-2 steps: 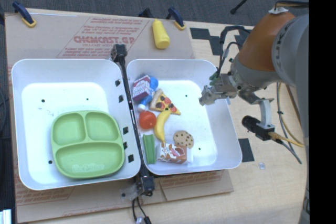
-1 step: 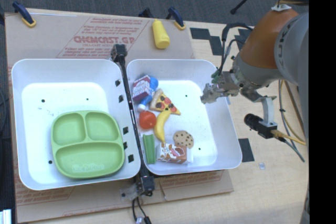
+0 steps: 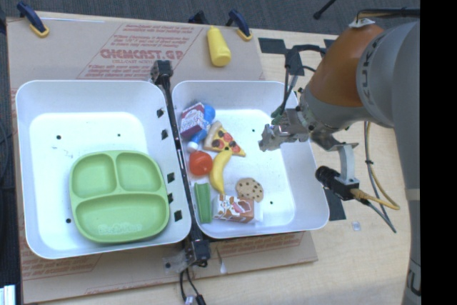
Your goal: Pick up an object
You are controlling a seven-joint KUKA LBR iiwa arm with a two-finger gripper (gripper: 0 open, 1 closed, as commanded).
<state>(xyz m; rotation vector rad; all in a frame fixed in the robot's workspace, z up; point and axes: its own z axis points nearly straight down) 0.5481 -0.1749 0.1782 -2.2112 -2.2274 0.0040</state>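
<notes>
two bins (image 3: 43, 111): left has one green plate (image 3: 118, 195). right has one banana (image 3: 220, 169), tomato (image 3: 201, 163), cookie (image 3: 249, 188), pizza slice (image 3: 224, 140). gripper (image 3: 270, 139) over right bin, grip state unreadable.

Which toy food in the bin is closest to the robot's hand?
The pizza slice. It lies just left of the hand, while the cookie, banana and tomato sit lower down and farther away.

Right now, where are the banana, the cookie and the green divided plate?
banana (image 3: 221, 168): camera view, middle of its curve.
cookie (image 3: 248, 188): camera view, centre of its face.
green divided plate (image 3: 118, 224): camera view, bare bottom compartment.
</notes>
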